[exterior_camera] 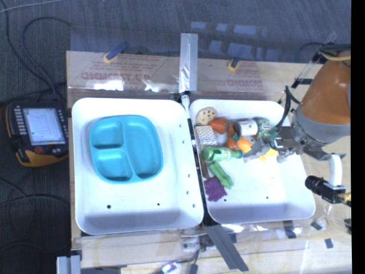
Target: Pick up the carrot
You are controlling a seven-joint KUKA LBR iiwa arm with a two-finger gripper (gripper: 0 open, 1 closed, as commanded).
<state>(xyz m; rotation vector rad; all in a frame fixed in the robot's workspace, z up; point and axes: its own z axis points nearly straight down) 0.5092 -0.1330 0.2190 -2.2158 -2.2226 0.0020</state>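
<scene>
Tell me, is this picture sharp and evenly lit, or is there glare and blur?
In the camera view, the light is soft and fairly even; glare shines off the clear plastic sheet behind the bins; the small toys in the right bin look blurry, and the end effector is smeared among them; the blue tray reads cleanly.

Orange carrot amid the toy clutter in the right bin.

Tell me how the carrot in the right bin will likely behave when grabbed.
The carrot looks like a small, smooth toy, so probably stiff and light. Its rounded, tapered shape may slip or roll. It lies crowded against other toy food, with the end effector close by, so neighbours may shift.
</scene>
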